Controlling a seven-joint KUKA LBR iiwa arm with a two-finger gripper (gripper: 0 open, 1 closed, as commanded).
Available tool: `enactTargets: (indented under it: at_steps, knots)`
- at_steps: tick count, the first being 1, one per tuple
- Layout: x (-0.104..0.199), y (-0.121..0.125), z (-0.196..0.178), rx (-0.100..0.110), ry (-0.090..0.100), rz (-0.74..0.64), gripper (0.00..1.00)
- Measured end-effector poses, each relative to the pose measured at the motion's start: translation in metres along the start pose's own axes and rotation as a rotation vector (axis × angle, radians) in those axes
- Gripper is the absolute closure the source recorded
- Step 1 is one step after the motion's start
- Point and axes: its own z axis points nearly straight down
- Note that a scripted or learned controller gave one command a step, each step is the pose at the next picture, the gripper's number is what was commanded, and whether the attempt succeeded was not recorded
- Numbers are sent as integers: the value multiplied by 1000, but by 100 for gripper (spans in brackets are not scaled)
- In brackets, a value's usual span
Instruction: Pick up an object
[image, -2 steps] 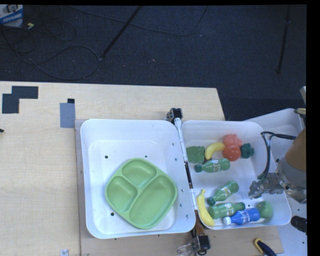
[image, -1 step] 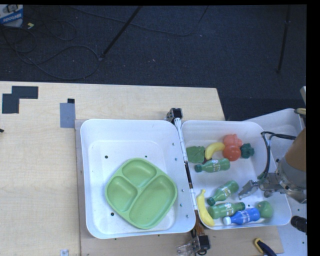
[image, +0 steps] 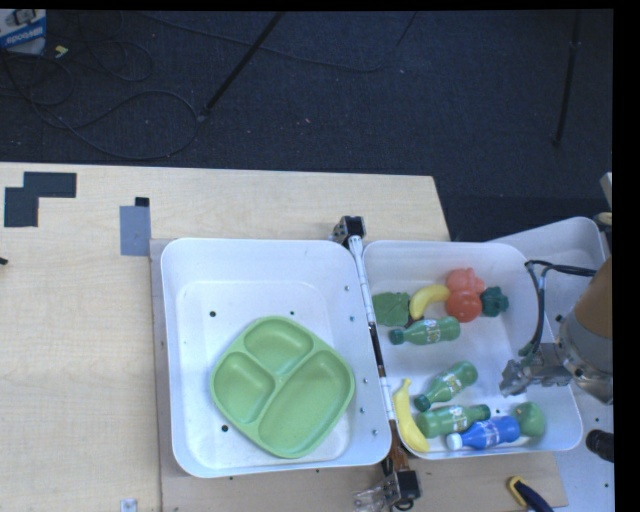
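Note:
The right bin holds several toys. At its back lie a green lumpy piece, a small banana, a red-orange fruit and a dark green piece. A green bottle lies below them. Toward the front are two more green bottles, a blue bottle, a green round fruit and a long banana. My gripper hangs low over the bin's right side, just above the green round fruit, with nothing visibly in it.
The left bin carries a green divided plate. A clamp sits at the back where the bins meet. The wooden bench stretches left. A black cable loops by the arm at the right.

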Motion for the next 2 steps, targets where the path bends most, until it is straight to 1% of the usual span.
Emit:
enactTargets:
  at_steps: [1, 2]
  knots:
    - [0, 0, 0, 0, 0, 0, 0]
    - [7, 0, 21, -5, -3, 0, 0]
